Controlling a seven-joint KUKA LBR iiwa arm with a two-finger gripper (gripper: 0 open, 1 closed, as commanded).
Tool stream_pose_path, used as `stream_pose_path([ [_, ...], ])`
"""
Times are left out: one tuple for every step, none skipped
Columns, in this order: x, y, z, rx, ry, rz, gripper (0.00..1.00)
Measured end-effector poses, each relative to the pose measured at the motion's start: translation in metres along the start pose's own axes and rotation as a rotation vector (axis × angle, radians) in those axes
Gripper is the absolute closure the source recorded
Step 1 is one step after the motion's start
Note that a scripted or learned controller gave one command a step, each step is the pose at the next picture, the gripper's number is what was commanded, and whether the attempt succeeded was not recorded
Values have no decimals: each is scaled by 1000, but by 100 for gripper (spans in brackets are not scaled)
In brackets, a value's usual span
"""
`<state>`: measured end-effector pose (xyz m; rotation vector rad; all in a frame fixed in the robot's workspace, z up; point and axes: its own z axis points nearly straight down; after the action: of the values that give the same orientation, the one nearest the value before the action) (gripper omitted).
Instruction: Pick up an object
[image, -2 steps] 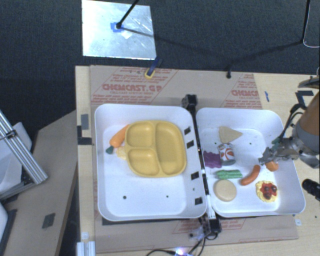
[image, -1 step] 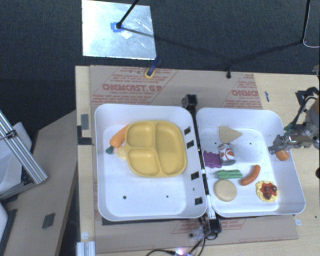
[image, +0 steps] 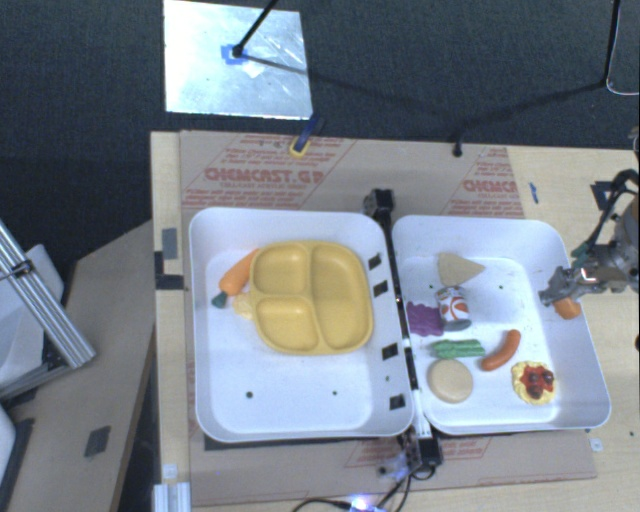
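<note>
My gripper (image: 563, 297) hangs at the right rim of the right bin (image: 520, 238), reaching in from the right edge. It is shut on a small orange object (image: 568, 309) that pokes out at its tip, above the bin's wall. On the right bin's floor lie a tan wedge (image: 458, 267), a small toy can (image: 454, 308), purple grapes (image: 424, 319), a green pod (image: 457, 349), an orange sausage (image: 500, 350), a round tan bun (image: 451, 381) and a yellow pizza piece (image: 534, 381).
The left bin (image: 215, 330) holds a yellow divided plate (image: 305, 297) with a carrot (image: 236, 274) against its left side. A black hinged divider (image: 392, 310) runs between the bins. Cables cross the dark floor behind the bench.
</note>
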<state>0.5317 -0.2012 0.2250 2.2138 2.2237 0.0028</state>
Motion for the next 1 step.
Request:
stream_pose_path([
  [59,-1,-10,1,3,-6,100],
])
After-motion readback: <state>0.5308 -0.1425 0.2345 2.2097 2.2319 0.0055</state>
